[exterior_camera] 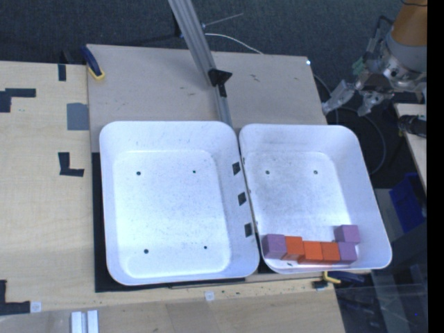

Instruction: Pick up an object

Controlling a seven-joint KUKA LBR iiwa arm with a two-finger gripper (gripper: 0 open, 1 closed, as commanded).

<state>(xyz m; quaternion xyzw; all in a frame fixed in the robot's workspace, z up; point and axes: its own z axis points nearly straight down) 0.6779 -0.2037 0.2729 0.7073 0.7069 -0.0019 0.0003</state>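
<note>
The two shallow white plastic bins sit side by side on the bench. The left bin (118,186) holds no blocks. The right bin (361,165) holds a cluster of small blocks pressed into its near-right corner.

The grey arm with the orange band (409,19) stands at the far right, outside the bins. Its two-finger gripper (352,97) hovers above the bench just beyond the right bin's far-right corner. The fingers are spread apart and carry nothing.

The cluster consists of a purple block at the left end (275,244), orange blocks in the middle (312,250) and purple blocks at the right end (348,240). All touch one another in a row along the near wall.

Step in hand: approach, judged from the free gripper well apart from the blocks. The next move calls for travel toward the near wall, then a descent.

Clearance: the bin floor far of the row is open. The near wall and right wall crowd the cluster, so finger room is tight there. The left-end purple block offers the freest side.
</note>
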